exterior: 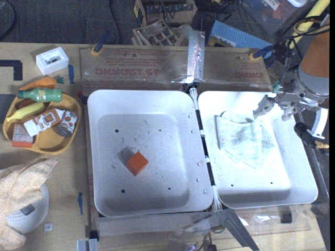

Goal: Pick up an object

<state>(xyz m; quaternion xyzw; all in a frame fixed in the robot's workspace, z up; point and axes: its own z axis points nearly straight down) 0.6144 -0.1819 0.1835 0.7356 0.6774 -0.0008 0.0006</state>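
Note:
A small orange cube [137, 163] lies in the left bin [104, 109], a little left of its middle. A crumpled pale, see-through cloth [243, 137] lies spread over the middle of the right bin [298, 187]. My gripper [274, 110] hangs over the right bin's far right part, just past the cloth's upper right corner. Its fingers [261, 107] stand open with nothing between them. The grey arm with its orange band [317, 61] comes in from the right edge.
A wooden bowl [52, 143] of toy food sits left of the bins, with a white box [52, 60] behind it and a beige cloth [23, 187] in front. A clear panel [136, 69] stands along the bins' far side. Cables hang at the upper right.

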